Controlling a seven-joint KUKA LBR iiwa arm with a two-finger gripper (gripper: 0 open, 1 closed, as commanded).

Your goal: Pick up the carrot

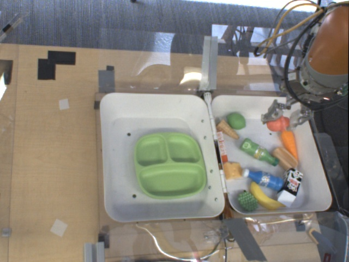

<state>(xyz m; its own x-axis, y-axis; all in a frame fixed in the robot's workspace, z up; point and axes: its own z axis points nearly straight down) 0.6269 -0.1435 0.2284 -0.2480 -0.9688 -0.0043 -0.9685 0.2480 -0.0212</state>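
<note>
The carrot (289, 143) lies in the right-hand bin (325, 201), near that bin's right wall, its thick end pointing up toward a red tomato-like piece (278, 124) that it nearly touches. Just below the carrot sits a tan bread-like stick (286, 158), close against its narrow end, and to the carrot's left lies a green bottle (259, 152). Farther from the carrot, toward the bin's near edge, are a blue bottle (265, 179), a small black-and-white carton (293, 184) and a banana (267, 198).

To do this step well, I judge the gripper should come down over the carrot's middle with its fingers straddling the narrow width, not the long axis, and clear of the red piece above and the tan stick below, since both crowd it and could be caught or pushed instead.

The gripper (286, 113) hangs just above the carrot's thick end, over the red piece. Its two metal fingers (271, 113) look spread apart, with the red piece showing between and beneath them; I cannot tell whether they touch it. Nothing is held, and the carrot rests on the bin floor, not yet grasped.
</note>
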